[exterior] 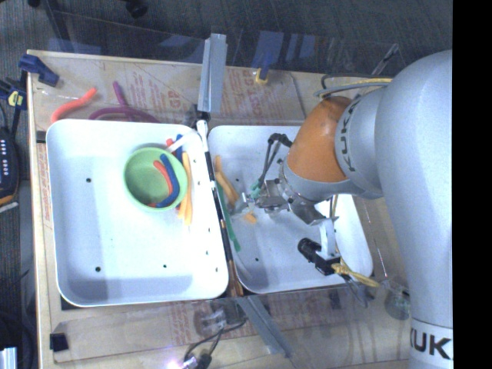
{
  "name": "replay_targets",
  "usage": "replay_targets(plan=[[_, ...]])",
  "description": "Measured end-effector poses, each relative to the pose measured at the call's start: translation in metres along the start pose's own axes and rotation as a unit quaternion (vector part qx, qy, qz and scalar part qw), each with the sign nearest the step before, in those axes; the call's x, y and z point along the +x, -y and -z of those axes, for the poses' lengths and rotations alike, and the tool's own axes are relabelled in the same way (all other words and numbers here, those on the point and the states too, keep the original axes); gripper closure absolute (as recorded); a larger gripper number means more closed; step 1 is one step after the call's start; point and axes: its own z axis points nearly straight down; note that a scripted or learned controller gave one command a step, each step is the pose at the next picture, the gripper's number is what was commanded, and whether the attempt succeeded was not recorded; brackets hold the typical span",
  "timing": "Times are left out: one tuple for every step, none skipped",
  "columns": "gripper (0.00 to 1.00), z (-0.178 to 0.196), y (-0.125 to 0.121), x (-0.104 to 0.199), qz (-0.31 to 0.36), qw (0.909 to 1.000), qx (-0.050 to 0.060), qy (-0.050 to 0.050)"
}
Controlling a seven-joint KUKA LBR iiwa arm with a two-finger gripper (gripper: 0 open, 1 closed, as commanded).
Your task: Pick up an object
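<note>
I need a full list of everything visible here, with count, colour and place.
left bin: 1, white, left on bench
right bin: 1, white, beside it
bowl: 1, green, in left bin
curved piece: 1, red, inside the bowl
sticks: about 2, orange, at bowl's right side
long stick: 1, orange, right bin, by left wall
green stick: 1, green, right bin, by left wall
hose: 1, purple, bench behind left bin
arm: 1, grey with orange band, over right bin
pincer: 1, grey, low in right bin
</note>
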Motion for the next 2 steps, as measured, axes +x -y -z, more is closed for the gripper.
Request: replay_targets(plan=[[1.00, 0.009, 0.000, 0.000, 0.003, 1.0000, 0.002, 0.000], [1.00, 0.099, -0.051, 0.059, 0.082, 0.9966, 0.002, -0.002]])
